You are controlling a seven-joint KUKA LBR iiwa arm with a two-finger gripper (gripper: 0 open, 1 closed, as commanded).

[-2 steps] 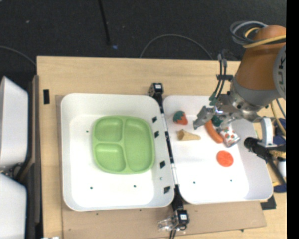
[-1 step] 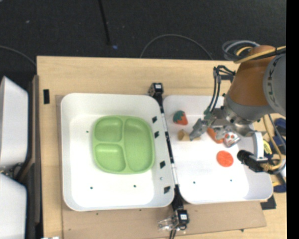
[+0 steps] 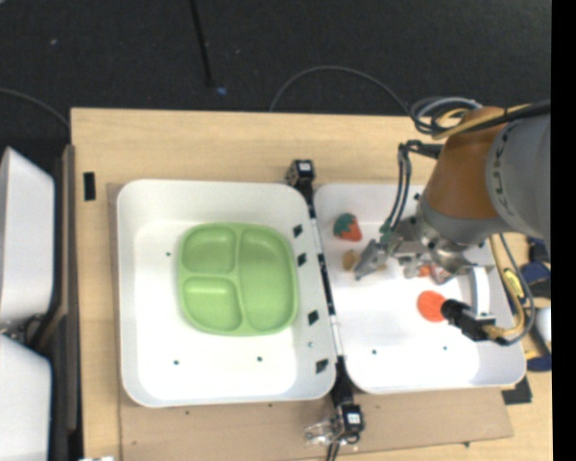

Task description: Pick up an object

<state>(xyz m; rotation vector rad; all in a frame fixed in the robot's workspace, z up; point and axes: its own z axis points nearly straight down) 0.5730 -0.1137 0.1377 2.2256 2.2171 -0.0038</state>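
The right bin holds several small objects. A red strawberry-like piece with a green top lies near its left wall, with a small tan piece just below it. An orange round object lies further right, beside a black part of the arm. My gripper hangs over the middle of this bin, open, with one finger near the tan piece and the other by a small red bit. Nothing sits clearly between the fingers.
The left bin bears a green divided plate. A hinged divider with black clips runs between the bins. The grey and orange arm covers the right bin's upper right, with cables along its right wall.
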